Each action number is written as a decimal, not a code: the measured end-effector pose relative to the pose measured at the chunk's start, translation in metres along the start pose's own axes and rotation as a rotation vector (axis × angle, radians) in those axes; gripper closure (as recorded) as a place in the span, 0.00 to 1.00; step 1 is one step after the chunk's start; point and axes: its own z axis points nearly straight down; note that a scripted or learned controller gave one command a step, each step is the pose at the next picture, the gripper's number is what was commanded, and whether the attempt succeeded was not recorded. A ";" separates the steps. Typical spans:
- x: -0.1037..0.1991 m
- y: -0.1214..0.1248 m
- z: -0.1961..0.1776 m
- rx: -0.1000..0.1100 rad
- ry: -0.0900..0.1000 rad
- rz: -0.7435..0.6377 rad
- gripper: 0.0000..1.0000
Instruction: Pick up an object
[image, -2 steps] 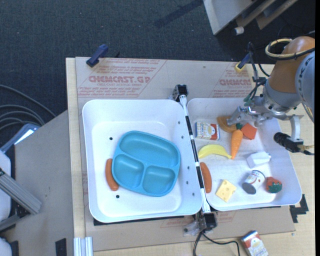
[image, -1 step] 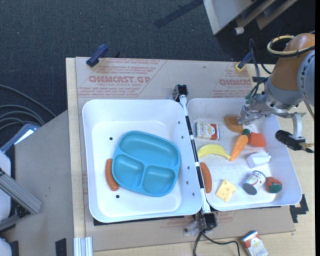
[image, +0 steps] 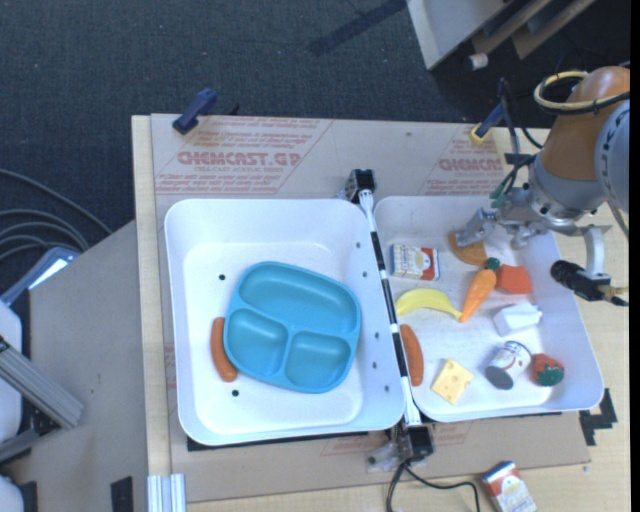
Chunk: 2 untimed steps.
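Holding toy food (image: 478, 290): right bin (image: 575, 385)

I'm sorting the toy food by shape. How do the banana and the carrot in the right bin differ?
The banana is yellow and curved; the carrot is orange, straight and tapered, with a green top. The banana lies roughly crosswise in the right bin, while the carrot lies slanted, its green end toward the gripper. The carrot's narrow tip meets the banana's right end. Both are long, slim pieces lying flat.
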 end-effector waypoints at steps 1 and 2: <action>0.000 0.001 -0.010 -0.003 -0.001 0.000 1.00; 0.000 0.001 -0.010 -0.002 -0.001 0.000 0.00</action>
